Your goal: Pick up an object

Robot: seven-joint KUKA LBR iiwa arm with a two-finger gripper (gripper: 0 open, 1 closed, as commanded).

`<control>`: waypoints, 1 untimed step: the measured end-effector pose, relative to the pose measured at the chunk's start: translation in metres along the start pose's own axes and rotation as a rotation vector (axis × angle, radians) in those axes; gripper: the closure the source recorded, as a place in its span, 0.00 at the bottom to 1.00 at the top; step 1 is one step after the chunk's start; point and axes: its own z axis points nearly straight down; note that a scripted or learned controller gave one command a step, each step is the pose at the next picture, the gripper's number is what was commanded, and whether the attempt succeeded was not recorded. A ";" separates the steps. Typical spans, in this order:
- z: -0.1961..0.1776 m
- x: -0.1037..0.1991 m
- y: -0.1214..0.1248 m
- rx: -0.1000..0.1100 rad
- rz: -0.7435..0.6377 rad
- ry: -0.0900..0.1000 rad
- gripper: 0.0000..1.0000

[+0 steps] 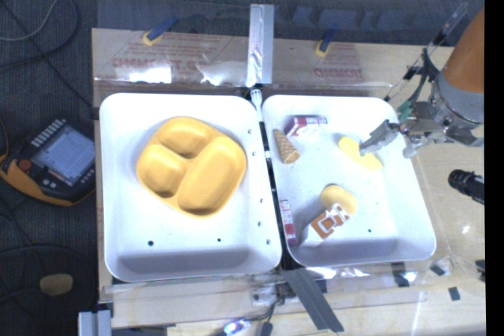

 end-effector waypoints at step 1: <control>0.072 -0.027 0.055 0.001 0.043 -0.004 0.00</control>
